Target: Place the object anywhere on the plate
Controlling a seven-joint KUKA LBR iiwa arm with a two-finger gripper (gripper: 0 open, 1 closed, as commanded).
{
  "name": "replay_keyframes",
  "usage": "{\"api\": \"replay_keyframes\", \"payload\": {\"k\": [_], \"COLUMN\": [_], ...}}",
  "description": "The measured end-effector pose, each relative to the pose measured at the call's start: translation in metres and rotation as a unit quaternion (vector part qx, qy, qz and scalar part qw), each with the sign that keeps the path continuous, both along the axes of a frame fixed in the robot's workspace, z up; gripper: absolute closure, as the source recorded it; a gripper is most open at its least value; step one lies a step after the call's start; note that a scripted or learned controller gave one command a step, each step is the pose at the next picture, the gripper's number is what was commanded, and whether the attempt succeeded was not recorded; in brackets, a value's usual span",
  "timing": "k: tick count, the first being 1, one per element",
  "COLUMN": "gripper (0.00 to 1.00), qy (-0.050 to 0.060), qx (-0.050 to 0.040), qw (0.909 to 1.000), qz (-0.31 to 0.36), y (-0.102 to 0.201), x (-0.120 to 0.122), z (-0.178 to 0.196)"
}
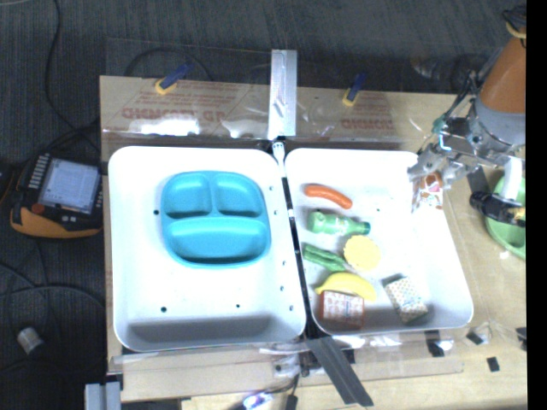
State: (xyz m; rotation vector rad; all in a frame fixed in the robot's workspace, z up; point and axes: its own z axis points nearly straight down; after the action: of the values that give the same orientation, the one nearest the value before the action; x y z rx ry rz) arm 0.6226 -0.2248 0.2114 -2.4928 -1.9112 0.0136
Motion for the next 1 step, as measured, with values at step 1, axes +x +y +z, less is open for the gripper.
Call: {"api": "replay_keyframes", "payload": {"k": [1], "gripper": [1.0], "qy": [0.0], "qx": [0.0024], "qw": [0.9966], "qz": [0.082], "y": [0.08], "x": [0.0458], "z": [-0.0248]}}
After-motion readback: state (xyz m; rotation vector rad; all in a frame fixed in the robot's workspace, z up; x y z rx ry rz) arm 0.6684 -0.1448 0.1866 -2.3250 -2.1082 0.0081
